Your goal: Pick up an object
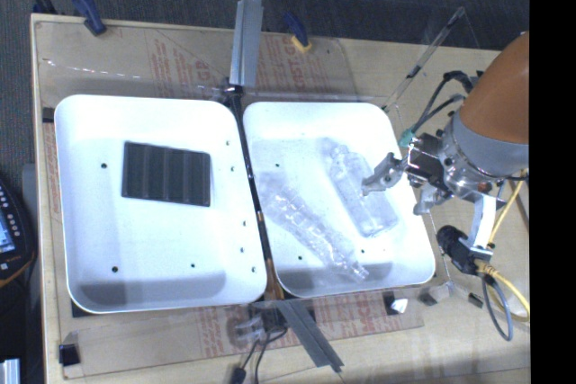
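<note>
A dark grey ribbed rectangular pad (166, 174) lies flat in the left bin (81, 274). The right bin (409, 270) holds two clear plastic items: a bottle-like piece (353, 180) running diagonally near the right side, and a longer crinkled piece (310, 227) toward the front. My gripper (398, 192) hangs over the right rim of the right bin, beside the bottle-like piece. It is open, with one finger (378, 177) just above that piece's right edge and nothing between the fingers.
A grey metal bar (245, 40) stands behind the seam between the bins, and another bar (306, 339) lies at the front. Blue clamps (90, 13) grip the bench's back edge. Cables (490, 283) trail at the right beside the arm.
</note>
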Motion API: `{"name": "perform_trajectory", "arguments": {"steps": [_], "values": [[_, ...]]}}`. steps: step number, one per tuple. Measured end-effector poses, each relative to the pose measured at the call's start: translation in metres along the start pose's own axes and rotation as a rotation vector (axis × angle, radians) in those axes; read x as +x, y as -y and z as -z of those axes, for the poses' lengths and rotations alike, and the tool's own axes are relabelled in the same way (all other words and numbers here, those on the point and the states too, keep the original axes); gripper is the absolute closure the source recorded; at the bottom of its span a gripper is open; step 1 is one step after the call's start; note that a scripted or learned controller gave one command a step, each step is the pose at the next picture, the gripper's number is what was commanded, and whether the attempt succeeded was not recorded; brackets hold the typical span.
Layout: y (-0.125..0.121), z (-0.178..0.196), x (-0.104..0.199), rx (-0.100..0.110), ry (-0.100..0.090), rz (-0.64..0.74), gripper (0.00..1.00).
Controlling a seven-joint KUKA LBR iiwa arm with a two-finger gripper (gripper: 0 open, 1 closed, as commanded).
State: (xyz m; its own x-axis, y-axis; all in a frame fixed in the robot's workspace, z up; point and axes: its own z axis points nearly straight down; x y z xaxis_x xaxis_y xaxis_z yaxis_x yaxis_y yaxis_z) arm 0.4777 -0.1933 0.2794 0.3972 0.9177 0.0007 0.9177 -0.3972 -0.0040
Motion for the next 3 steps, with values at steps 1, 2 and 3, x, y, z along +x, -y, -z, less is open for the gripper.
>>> {"name": "perform_trajectory", "arguments": {"steps": [1, 2, 3], "values": [[-0.002, 0.003, -0.007, -0.001, 0.001, 0.208, 0.0], [0.004, 0.012, 0.009, -0.005, 0.002, 0.203, 0.0], [-0.003, 0.001, -0.008, 0.0, 0.0, 0.261, 0.0]]}}
